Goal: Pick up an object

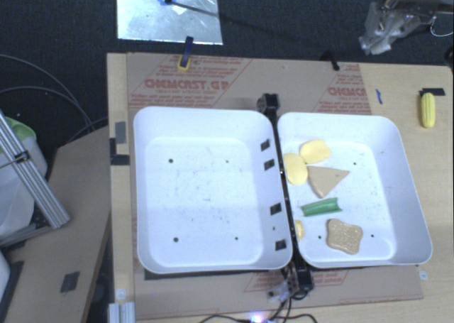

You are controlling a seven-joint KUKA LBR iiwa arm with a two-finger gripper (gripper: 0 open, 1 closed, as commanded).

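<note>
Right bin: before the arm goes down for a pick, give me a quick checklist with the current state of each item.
1. Objects are in the right bin: ok. Two yellow pieces, a tan wedge, a green piece and a toast-shaped piece lie there.
2. Gripper is away from the bins: ok, it sits at the top right, off the bench.
3. Gripper carries nothing: cannot tell, too blurred.
4. A target stands free of its neighbours: ok, the toast-shaped piece lies apart.
5. The yellow pieces are separable: not ok, they sit close to each other and to the wedge.
6. Room near the middle wall: not ok for the small yellow bit against it.
</note>
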